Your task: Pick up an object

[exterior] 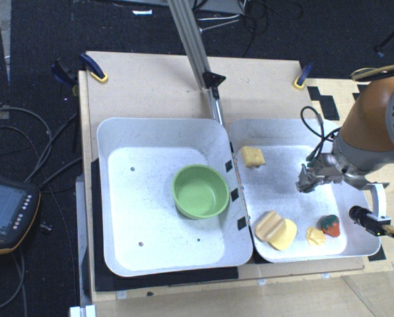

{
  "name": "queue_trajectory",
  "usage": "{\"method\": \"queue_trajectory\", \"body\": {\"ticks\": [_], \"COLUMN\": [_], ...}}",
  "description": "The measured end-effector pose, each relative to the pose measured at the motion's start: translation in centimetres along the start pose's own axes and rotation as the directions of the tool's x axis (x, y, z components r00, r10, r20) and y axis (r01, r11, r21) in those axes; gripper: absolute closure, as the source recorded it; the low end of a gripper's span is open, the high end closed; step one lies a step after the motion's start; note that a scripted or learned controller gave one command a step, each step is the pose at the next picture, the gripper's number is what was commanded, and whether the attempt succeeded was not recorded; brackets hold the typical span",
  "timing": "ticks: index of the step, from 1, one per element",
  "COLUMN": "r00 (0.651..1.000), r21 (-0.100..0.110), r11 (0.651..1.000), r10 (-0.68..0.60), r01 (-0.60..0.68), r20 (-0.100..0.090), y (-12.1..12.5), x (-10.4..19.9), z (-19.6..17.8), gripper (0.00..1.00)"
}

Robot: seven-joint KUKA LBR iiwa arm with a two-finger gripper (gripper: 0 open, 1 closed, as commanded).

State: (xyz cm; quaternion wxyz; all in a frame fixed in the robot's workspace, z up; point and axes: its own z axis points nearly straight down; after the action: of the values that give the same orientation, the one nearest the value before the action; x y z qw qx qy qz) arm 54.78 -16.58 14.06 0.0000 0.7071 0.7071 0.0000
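We see the arm (375,127) reaching in over the right bin (276,134), its gripper (305,182) hanging dark and small above the bin's bare middle floor, toward the right wall. How the gripper stands we cannot tell: it is too small and dark, and we see nothing carried under it. The things to pick lie around it in the same bin. A pale yellow block (252,156) sits near the bin's far left corner, just beside the wall shared with the left bin. Along the near edge, a tan sliced piece (268,224) lies touching a rounder yellow piece (283,234), both close to the near left corner. Further right on that near edge, a small yellow bit (315,236) rests just beside a red and green toy (330,225), which looks like a strawberry, near the near right corner. All of these lie apart from the gripper. In the left bin (117,144), a green bowl (200,191) stands upright toward the right side, near the shared wall. Both bins rest side by side on the bench (150,84).
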Motion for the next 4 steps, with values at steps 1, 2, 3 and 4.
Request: {"method": "queue_trajectory", "body": {"ticks": [1,2,3,4], "r00": [1.0,1.0,1.0,1.0], "r21": [-0.005,-0.004,-0.001,0.001], "r11": [1.0,1.0,1.0,1.0], "r10": [-0.001,-0.001,0.0,-0.005], "r01": [0.001,0.001,0.0,0.005], "r20": [0.001,0.001,0.0,-0.001], "y": [0.9,1.4,1.4,2.5], "x": [0.7,1.5,1.5,6.9], "z": [-5.4,-11.0,-14.0,-12.4], "gripper": [1.0,1.0,1.0,1.0]}}
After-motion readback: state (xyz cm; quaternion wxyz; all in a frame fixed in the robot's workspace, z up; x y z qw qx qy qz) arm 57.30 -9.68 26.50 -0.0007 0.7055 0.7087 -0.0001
